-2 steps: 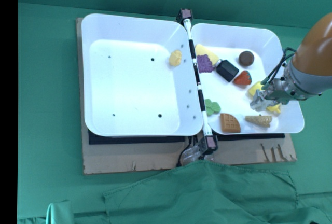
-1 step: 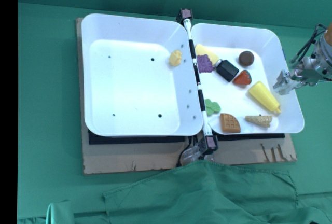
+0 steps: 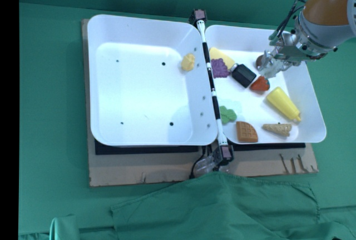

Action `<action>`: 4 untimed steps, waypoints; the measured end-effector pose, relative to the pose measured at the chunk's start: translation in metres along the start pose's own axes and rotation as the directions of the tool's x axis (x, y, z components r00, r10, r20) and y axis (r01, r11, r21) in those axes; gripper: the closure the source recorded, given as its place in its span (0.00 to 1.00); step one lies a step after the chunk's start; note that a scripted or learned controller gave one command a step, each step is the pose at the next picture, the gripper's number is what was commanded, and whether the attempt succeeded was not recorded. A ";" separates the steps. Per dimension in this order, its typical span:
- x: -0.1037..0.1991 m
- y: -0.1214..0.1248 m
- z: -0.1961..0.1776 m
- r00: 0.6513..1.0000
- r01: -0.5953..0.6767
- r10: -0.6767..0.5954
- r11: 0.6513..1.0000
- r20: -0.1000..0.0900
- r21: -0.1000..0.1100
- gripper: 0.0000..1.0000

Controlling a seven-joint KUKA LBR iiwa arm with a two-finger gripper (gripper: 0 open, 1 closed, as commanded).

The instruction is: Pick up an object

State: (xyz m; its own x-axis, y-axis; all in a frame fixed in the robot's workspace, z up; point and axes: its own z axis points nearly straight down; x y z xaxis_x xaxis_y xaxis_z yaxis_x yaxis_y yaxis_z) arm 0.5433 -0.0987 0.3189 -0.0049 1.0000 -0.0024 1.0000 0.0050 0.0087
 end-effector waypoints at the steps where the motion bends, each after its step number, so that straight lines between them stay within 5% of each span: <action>1: -0.004 -0.003 -0.001 1.000 -0.008 0.008 1.000 0.000 0.003 0.00; 2: -0.023 -0.053 0.090 1.000 -0.013 0.013 1.000 -0.003 0.016 0.00; 3: -0.064 -0.013 0.138 1.000 -0.011 0.011 1.000 -0.002 0.002 0.00; 4: -0.047 -0.060 0.133 1.000 -0.010 0.011 1.000 0.007 -0.014 0.00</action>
